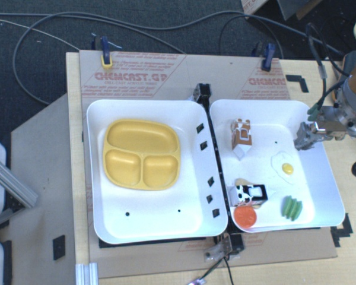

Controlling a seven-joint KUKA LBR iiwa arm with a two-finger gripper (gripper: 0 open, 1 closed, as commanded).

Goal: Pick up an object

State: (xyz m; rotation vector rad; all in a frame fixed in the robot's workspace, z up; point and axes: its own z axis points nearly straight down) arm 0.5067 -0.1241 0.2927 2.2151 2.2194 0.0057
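The right bin (267,110) holds several small toys. A brown and white block figure (242,136) stands near its back left. A fried egg (283,165) lies at mid right, and a green bean pod (292,208) sits at the front right. A black and white cow toy (251,193) rests by a red tomato slice (245,217) at the front left. My gripper (305,136) hangs over the bin's right edge, just up and right of the egg, with nothing seen in it.
The left bin (107,212) carries a yellow divided plate (142,154). A black divider with clips (209,153) runs between the bins. Blue clamps (106,50) (267,56) pin the board at the back. Cables cross the dark floor behind.
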